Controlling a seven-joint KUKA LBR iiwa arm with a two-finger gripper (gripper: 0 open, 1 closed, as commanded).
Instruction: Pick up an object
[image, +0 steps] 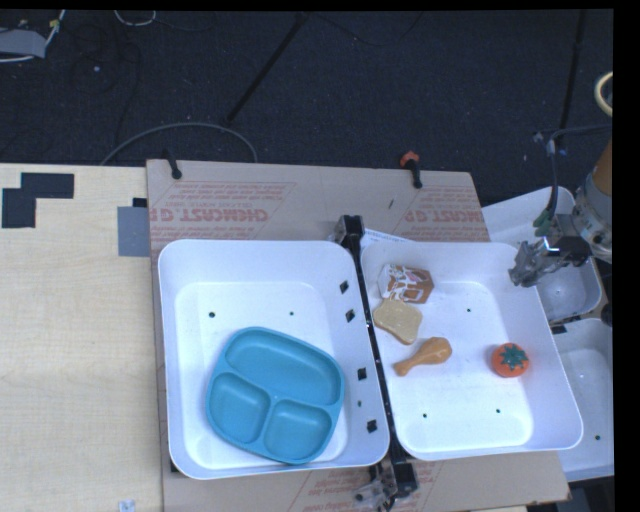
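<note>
In the right bin (540, 420) lie a frosted pastry (407, 283), a slice of toast (398, 321), a tan drumstick (424, 355) and a small orange tomato-like toy (510, 360). My gripper (537, 258) hangs at the right bin's far right rim, up and to the right of the orange toy and well clear of every object. Nothing shows between its fingers.
The left bin (185, 300) holds a blue sectioned plate (275, 395). A black divider clamp (365, 340) runs between the bins. Cardboard (280, 200) lies beneath them, with a wooden bench top (70, 350) to the left and white trays (590, 370) to the right.
</note>
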